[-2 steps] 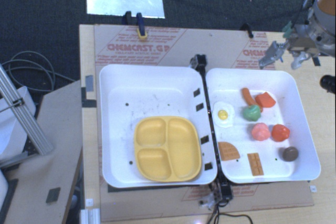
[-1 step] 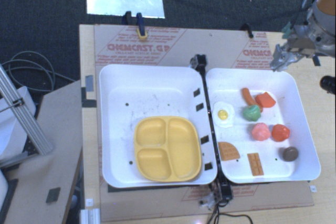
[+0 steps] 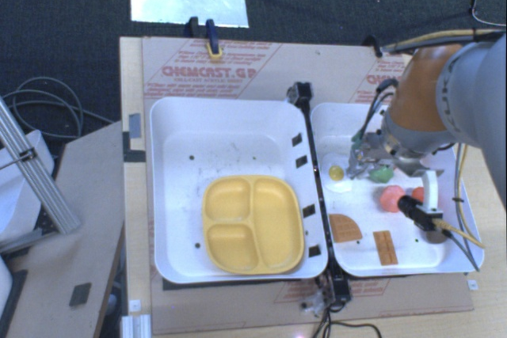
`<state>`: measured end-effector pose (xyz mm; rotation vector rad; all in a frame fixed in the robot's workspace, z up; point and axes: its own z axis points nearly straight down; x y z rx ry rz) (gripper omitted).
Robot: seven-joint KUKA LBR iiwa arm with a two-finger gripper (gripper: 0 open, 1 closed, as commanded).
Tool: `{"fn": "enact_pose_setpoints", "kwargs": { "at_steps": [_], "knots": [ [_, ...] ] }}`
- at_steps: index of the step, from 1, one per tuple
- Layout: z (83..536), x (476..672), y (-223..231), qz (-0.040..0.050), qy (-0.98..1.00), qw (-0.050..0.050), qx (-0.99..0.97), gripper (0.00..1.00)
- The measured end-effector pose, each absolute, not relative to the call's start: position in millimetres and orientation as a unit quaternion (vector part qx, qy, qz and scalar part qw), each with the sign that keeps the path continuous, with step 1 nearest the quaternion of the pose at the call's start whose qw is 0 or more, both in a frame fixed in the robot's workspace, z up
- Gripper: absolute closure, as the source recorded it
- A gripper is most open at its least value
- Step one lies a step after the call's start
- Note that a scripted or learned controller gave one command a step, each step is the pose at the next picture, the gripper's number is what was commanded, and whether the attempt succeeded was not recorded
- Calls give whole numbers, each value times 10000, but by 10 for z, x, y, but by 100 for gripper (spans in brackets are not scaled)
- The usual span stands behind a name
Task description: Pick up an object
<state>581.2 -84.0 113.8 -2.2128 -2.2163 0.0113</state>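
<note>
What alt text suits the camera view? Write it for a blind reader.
A grey and orange robot arm lowers its gripper into the right bin near a small yellow object and a green one. The left bin holds a yellow divided tray.

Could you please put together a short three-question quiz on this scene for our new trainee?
1. True or false: the yellow divided tray lies in the left bin.
2. Which bin is the gripper over? A) left bin B) right bin C) neither
3. Fill in: the brown rectangular piece lies near the right bin's ____ edge, beside the brown half-round piece.

Key: 1 true; 2 B; 3 front (the edge nearest the camera).
</note>
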Motion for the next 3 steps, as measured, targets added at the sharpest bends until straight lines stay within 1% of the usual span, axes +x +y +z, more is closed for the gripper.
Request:
{"fn": "enact_pose_setpoints", "kwargs": {
  "at_steps": [1,2,3],
  "knots": [
    [1228,5844,-849,-2,-7076,-1,-7066,0],
    [3051,6420,-1140,-62,-7087,-104,-7054,0],
    [3053,6392,-1120,-21,-7103,-39,-7039,100]
  ]
}}
